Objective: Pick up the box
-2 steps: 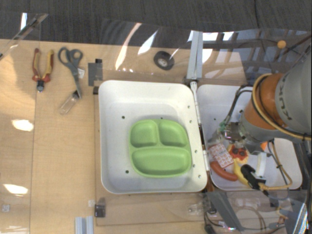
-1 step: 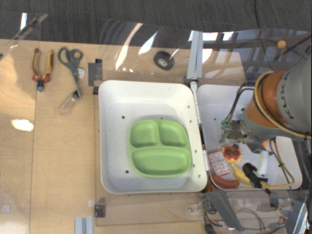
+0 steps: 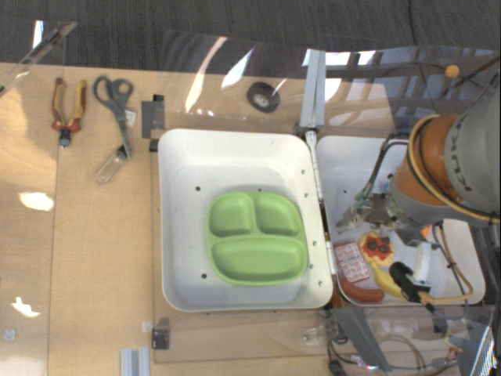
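Observation:
The box (image 3: 351,262) is small and flat with a pink-and-white pattern. It lies near the front left corner of the right bin (image 3: 337,171). My gripper (image 3: 371,216) hangs over that bin, just behind and slightly right of the box, and appears to be above it. The grey arm with its orange band (image 3: 427,167) comes in from the right and hides the right half of the bin. I see nothing held in the gripper.
Beside the box lie a red-orange toy (image 3: 377,247), a yellow banana (image 3: 385,277) and a brown sausage (image 3: 361,293). The left bin (image 3: 180,210) holds a green divided plate (image 3: 257,236). Pliers (image 3: 66,110), scissors (image 3: 116,100) and a tape roll (image 3: 263,95) rest on the bench.

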You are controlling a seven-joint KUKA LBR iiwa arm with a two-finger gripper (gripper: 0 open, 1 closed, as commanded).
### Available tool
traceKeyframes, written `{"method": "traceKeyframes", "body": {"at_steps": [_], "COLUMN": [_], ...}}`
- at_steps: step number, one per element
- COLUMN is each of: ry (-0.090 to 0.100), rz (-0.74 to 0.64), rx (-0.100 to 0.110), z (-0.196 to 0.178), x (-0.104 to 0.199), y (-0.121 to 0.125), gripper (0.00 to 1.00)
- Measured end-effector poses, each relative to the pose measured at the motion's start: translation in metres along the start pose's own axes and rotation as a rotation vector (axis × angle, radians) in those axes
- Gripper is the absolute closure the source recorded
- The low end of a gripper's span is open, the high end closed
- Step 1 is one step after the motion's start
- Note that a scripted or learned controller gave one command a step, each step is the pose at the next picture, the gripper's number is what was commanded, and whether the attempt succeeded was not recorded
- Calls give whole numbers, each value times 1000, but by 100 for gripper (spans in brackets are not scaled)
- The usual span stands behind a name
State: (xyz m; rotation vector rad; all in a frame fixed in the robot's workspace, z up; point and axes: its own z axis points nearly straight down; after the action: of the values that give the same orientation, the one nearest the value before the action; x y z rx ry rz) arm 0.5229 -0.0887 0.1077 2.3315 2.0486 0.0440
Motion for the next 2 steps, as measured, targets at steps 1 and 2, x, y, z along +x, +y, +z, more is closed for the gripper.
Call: {"method": "traceKeyframes", "body": {"at_steps": [1,2], "ry": [2,-2], "rz": [-220,-164], "rx": [4,6], "z": [11,11], "x": [-9,-3], "y": [-23,-25], "gripper": [0,0]}}
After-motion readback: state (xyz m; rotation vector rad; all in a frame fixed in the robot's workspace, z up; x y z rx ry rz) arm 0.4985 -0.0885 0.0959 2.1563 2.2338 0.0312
